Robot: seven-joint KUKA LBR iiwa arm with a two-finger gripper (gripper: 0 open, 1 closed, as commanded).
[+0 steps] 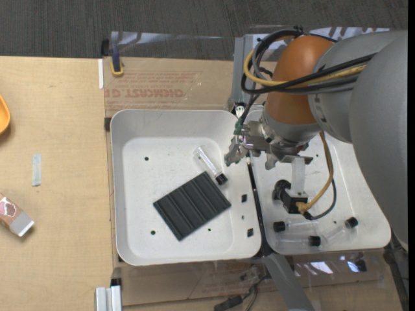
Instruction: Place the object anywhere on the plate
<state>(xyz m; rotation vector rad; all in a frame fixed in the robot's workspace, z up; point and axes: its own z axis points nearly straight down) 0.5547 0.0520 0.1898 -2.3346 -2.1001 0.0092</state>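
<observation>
A tan worktop (58,251) fills the left of the view, with dark grey carpet (130,5) beyond its far edge. At the worktop's left edge sits part of an orange item (3,115), then a small grey strip (36,170), and nearer the front a brown-and-white packet (14,216). Next comes the left bin (123,193), shallow and white, resting on a sheet of printed cardboard (155,89). On its floor the dark ribbed plate (192,206) lies flat, turned so its long axis runs from the bin's front-left toward its back-right. Just beyond the plate's far corner lies a clear tube with a black cap (211,165), touching or nearly touching that corner; its long axis slants from back-left to front-right, cap end toward the plate. The gripper (241,149) hangs over the seam between the bins, and whether it is spread or closed cannot be told. The right bin (363,229) holds clear tubes with black caps (314,238) along its front edge.
</observation>
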